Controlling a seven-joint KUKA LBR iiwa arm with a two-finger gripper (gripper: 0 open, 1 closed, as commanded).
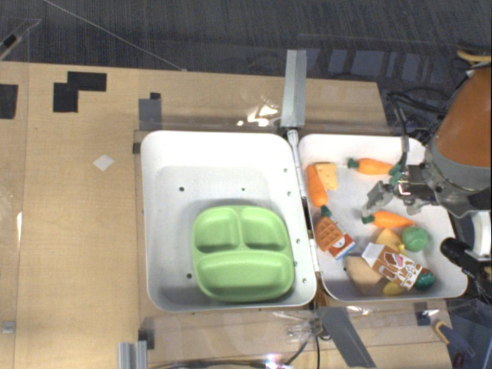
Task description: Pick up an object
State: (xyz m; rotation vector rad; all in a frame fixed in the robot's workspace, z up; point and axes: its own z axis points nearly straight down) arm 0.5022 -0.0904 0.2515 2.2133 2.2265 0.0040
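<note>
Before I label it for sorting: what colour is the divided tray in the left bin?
Light green tray, in the camera view.

A pale wooden surface (pixel 77 244) carries two shallow white bins side by side. The left bin (pixel 165 206) holds a green divided plate (pixel 242 252) with three compartments, two small ones above one wide one; it lies flat in the near half of the bin, closer to the wall shared with the right bin (pixel 361 146). A grey metal post (pixel 294 91) stands at the far end of the seam between the bins. A small dark bracket (pixel 151 112) sits near the left bin's far corner. Black angular markings (pixel 77 89) lie on the surface at far left. Beyond the surface is dark carpeted floor (pixel 192 21). Black cables (pixel 415 102) loop at the right bin's far corner.
</note>
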